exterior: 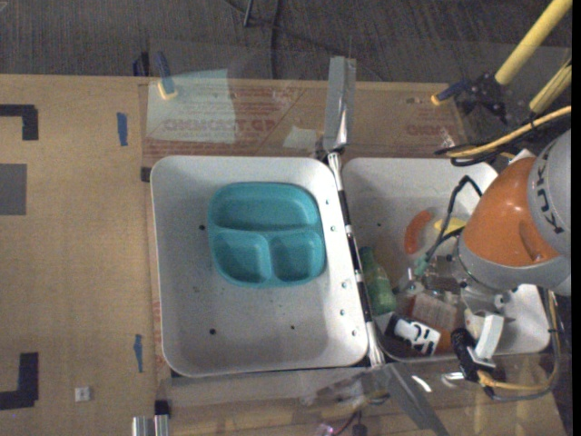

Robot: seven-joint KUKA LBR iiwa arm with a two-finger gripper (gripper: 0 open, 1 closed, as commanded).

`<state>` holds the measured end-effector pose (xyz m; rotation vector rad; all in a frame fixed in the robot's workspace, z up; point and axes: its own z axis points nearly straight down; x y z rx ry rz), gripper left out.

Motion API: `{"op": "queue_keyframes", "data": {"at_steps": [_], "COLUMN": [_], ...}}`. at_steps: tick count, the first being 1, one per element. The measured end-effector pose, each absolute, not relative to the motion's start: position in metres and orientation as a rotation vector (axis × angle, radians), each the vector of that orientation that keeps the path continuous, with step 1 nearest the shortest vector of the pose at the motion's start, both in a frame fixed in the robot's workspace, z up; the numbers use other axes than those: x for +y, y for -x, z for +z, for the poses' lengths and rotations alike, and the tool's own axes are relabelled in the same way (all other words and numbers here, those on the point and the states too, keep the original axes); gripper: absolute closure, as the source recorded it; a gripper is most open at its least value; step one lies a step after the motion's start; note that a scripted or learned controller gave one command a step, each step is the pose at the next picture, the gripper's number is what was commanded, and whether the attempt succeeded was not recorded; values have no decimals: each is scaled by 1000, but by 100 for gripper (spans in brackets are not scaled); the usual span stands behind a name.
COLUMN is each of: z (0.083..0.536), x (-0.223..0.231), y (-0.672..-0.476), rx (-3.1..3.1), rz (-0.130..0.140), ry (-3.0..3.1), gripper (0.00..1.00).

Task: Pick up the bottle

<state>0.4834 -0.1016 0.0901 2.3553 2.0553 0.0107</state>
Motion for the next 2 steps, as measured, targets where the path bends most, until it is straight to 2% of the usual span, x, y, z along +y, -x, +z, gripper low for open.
{"op": "queue_keyframes", "data": {"at_steps": [1, 2], "z": [184, 184], "x": [-27, -1], "y": [-479, -479], "rx": [1685, 1675], "rz": [-2, -4], "ry": [-2651, -2659], "gripper": [0, 0]}}
